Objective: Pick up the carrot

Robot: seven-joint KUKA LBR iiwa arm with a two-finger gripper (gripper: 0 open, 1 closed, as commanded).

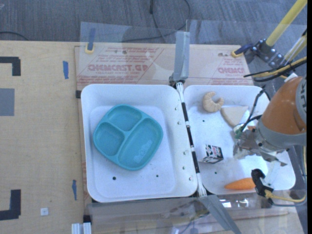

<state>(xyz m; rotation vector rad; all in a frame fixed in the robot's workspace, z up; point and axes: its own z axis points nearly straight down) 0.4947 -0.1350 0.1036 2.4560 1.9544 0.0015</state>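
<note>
Two shallow white bins are seen side by side on the desk (39,145). The left bin (97,179) carries a teal divided plate (128,136) with three compartments, set near the bin's middle and turned at a slant.

In the right bin (219,174), the carrot (240,184) is found lying flat near the front edge, its length running roughly left to right. A small black-and-white carton (212,153) is seen close to the bin's middle, left of and above the carrot and well apart from it. A croissant-shaped piece (212,102) lies near the back wall, and a pale wedge-shaped piece (234,115) lies just beside it to the right.

The arm (285,113) is noted entering from the right, with its orange band above the wrist over the right bin's right side. The claw (246,143) hangs above the bin floor, to the right of the carton and above the carrot in the view, not touching the carrot. Whether the claw is spread or pressed together cannot be told at this angle. Nothing is seen between its fingers.

Yellow and black cables (280,28) are noted at the upper right, outside the bins.
</note>
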